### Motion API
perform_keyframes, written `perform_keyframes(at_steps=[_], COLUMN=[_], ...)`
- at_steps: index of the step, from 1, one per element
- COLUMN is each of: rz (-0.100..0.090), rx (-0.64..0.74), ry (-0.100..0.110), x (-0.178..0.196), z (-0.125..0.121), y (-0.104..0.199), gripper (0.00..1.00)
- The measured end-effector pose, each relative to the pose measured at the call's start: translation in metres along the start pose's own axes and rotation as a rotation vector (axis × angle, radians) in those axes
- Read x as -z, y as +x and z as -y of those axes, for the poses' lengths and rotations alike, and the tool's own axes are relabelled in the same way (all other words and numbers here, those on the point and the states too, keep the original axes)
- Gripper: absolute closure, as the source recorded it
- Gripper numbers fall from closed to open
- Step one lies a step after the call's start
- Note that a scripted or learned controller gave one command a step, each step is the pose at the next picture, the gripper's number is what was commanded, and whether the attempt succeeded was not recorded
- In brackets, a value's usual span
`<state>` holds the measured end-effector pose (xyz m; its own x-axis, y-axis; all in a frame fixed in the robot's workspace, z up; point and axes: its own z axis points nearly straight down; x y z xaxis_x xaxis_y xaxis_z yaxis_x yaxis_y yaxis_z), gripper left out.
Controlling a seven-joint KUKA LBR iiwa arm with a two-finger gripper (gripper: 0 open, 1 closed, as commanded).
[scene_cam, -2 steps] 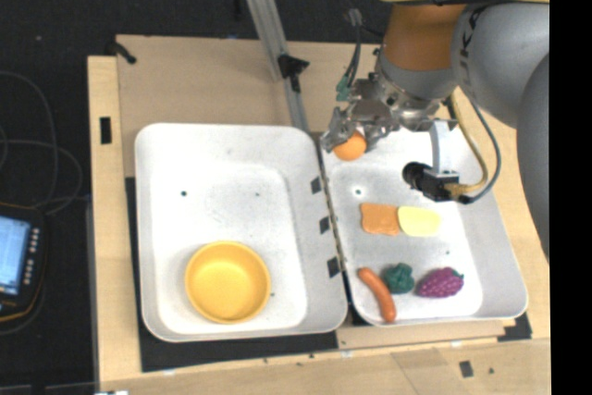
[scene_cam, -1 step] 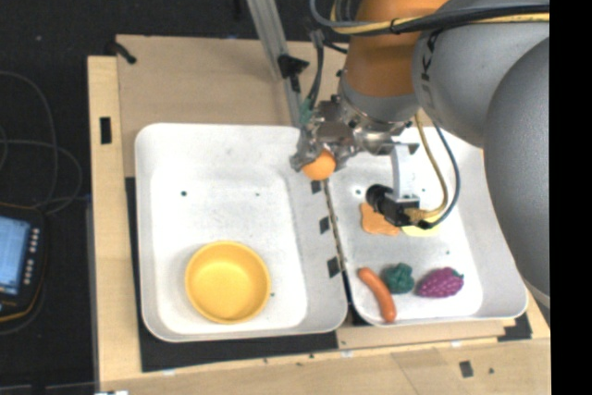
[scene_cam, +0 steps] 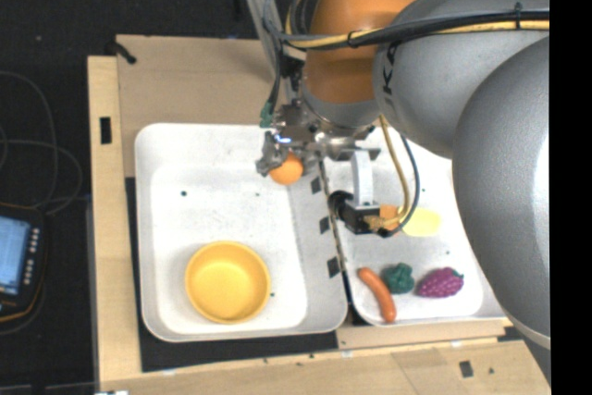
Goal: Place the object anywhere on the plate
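Orange object carried over the left bin, plate still waiting.

You see the gripper (scene_cam: 282,164) above the far right part of the left bin (scene_cam: 157,199), and the fingers look closed on a small orange object (scene_cam: 288,171), which shows between them just below the wrist. The yellow plate (scene_cam: 228,280) lies in the same bin, well apart from the object, toward the near edge of the counter (scene_cam: 185,79). I judge the pick is done and the transport and release are left. In the right bin (scene_cam: 462,301), beyond the object from the plate, lie a carrot (scene_cam: 377,293), a green piece (scene_cam: 400,277) and purple grapes (scene_cam: 439,282).
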<state>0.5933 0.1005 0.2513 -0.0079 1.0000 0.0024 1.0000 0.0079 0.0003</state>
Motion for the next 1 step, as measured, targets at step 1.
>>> perform_keyframes(at_steps=[1], rz=[0.001], rx=[-0.003], ry=[0.001], x=[-0.0018], z=[-0.0001], y=[0.0028], gripper=[1.00])
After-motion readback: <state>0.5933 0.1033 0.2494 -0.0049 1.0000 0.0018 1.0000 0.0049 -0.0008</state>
